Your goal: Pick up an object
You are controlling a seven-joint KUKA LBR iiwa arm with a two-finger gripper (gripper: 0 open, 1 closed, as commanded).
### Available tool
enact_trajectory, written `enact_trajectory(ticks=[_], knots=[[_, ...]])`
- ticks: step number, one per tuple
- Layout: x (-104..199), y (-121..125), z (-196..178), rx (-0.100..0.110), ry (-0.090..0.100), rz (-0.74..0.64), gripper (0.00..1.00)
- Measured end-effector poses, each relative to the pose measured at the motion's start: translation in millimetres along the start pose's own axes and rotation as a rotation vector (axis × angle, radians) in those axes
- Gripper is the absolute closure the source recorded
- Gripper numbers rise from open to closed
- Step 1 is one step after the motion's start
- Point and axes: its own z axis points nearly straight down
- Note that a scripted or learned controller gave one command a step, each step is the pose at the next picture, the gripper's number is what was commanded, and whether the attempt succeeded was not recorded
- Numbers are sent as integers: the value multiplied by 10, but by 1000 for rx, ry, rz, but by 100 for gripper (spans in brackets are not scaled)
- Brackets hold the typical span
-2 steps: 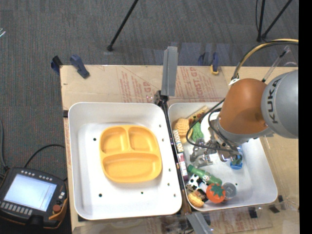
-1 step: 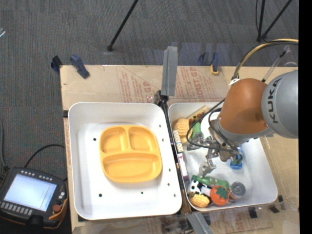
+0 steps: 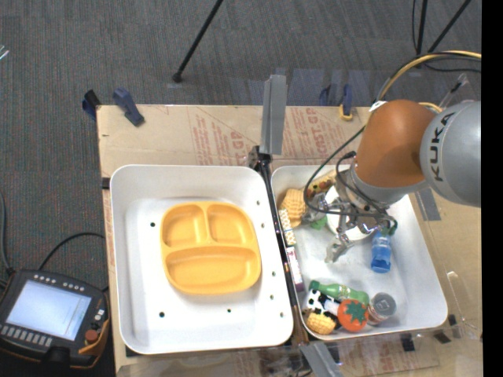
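The arm [image 3: 460, 151] is grey with black KUKA lettering, an orange band [image 3: 393, 144], and black and yellow cables.

Two shallow white bins [image 3: 126, 210]; one yellow sectioned plastic plate [image 3: 211, 247]; one blue plastic bottle [image 3: 381, 253]; one toy tomato [image 3: 354, 314]; two toy corn cobs [image 3: 293, 203]; one black-and-white toy cow [image 3: 317, 300].

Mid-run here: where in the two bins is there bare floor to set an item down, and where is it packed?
Left bin: bare white strips ring the yellow divided plate, widest along the left wall and the near edge. Right bin: a bare patch lies between the blue bottle and the near-edge toy cluster around the tomato. It's crowded under the gripper and by the corn.
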Motion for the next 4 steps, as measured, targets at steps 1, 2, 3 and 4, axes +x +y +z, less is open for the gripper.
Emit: enact_trajectory(ticks=[1, 2, 3, 4], knots=[[317, -676, -191, 6, -11, -81, 0], [840, -867, -18, 2, -7, -87, 0], [354, 173, -17, 0, -9, -81, 0], [-304, 38, -41, 5, -8, -80, 0]])
